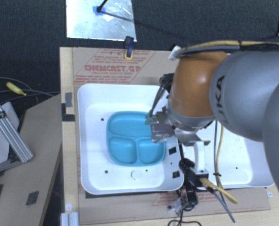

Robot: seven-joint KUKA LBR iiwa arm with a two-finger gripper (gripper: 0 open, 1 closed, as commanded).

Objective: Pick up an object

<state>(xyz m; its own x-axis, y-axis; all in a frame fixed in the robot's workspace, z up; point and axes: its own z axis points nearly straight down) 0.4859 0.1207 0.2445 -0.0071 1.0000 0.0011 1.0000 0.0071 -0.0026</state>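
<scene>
Blue divided plate lies flat in the left bin, roughly centred, three shallow compartments facing up. Pincer hangs over the plate's right rim, at or just above it; whether it is apart or together, cannot tell, the wrist hides that. Plate looks like moulded plastic: light, stiff, smooth and probably slippery, not fragile. Flat centre offers nothing to pinch; best hold is likely the raised outer rim or a divider ridge, straddled from above. Open white floor rings the plate on its left, near and far sides. On its right the bin wall stands close, leaving little room there. The arm looms over the plate's right.
</scene>
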